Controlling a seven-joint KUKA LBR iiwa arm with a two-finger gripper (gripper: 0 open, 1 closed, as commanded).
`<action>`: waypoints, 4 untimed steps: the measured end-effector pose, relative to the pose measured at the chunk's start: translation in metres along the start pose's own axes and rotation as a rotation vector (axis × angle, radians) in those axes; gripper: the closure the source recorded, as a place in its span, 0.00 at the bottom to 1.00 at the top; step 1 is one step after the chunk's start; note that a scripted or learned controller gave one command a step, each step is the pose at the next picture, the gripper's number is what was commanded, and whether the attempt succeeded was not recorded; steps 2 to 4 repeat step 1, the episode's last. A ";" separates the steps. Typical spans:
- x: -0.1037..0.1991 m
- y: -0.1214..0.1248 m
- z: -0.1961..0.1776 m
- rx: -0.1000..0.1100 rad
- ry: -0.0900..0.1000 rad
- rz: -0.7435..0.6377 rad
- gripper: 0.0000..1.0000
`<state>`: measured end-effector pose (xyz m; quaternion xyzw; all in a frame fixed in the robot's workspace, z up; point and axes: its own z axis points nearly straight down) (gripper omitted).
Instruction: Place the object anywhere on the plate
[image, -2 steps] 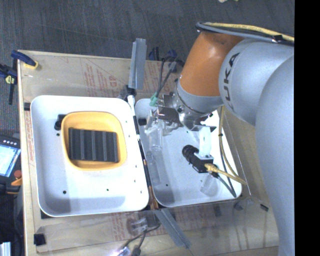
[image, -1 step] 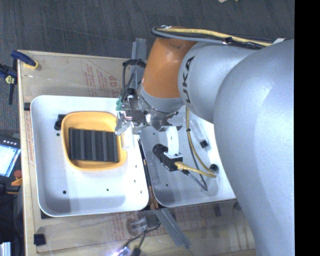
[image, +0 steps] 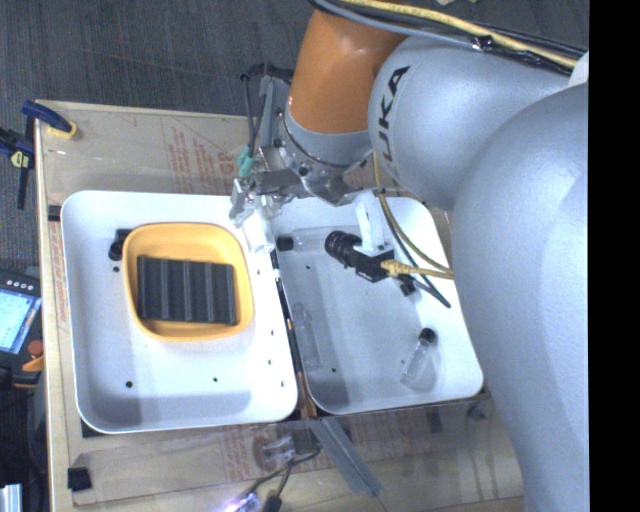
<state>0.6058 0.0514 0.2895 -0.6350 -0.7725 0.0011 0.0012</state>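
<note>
— Our gripper (image: 262, 195) hangs over the far edge of the bench, about where the two shallow white bins meet. Can we tell whether it has anything?

— We cannot. Its end is tangled in cables and brackets from up here, so how wide it stands is beyond us, and we see nothing clearly in its hold.

— Then where is the object we should move?

— We take it to be the small clear plastic bottle with a dark cap (image: 420, 358), lying in the right white bin (image: 460, 385) towards its near right corner, well apart from the gripper. A second clear piece (image: 305, 335) lies along that bin's left wall.

— And the plate?

— The yellow rounded-square plate (image: 150, 240) sits in the left white bin (image: 90, 380), with a dark ribbed rectangular panel (image: 190, 290) across its middle. We cannot say whether that panel belongs to the plate or is laid on it.

— So how far along are we?

— By our reckoning, barely begun. The bottle is untouched in the wrong bin; grasping, carrying across to the left and setting down are all left.
</note>
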 end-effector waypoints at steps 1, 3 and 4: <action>0.000 0.000 0.000 0.000 0.001 0.000 0.00; 0.000 0.000 0.000 0.000 0.001 0.000 0.00; 0.000 0.000 0.000 0.000 0.001 0.000 0.00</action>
